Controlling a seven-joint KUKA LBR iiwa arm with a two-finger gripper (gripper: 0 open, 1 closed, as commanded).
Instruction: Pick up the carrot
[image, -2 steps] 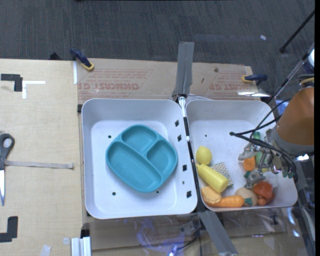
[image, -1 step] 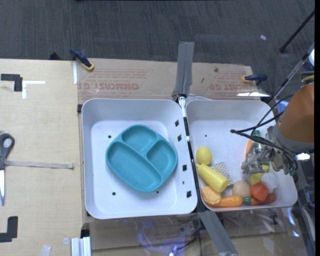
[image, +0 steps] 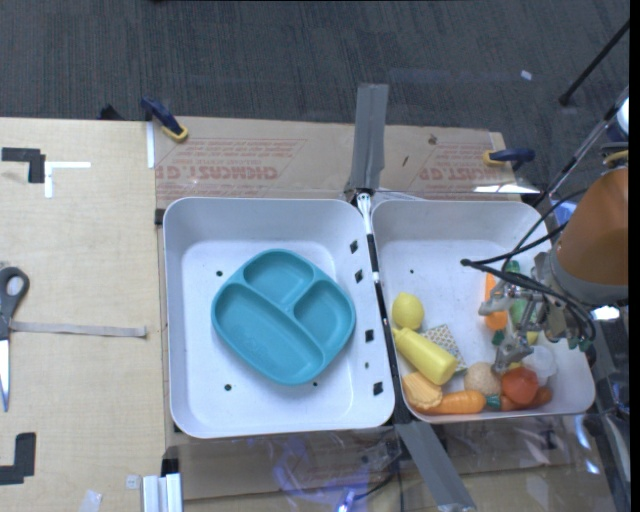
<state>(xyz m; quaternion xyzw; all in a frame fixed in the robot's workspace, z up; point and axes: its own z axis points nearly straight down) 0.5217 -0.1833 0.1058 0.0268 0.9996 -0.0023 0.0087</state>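
1. You'll find the carrot (image: 458, 403) lying along the right bin's (image: 440, 232) front edge, touching a yellow cylinder (image: 426, 354).
2. The gripper (image: 512, 345) sits near that bin's right side, above a red tomato (image: 519, 385).
3. You cannot tell how its jaws stand.

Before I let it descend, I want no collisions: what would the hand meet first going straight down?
Probably the red tomato-like piece just below the hand, not the carrot lying to its left; depth is unclear.

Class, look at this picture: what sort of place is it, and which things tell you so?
Probably a robotics lab bench: two shallow white plastic bins taped onto cardboard, a grey robot arm's gripper over toy food, including an orange plastic carrot.
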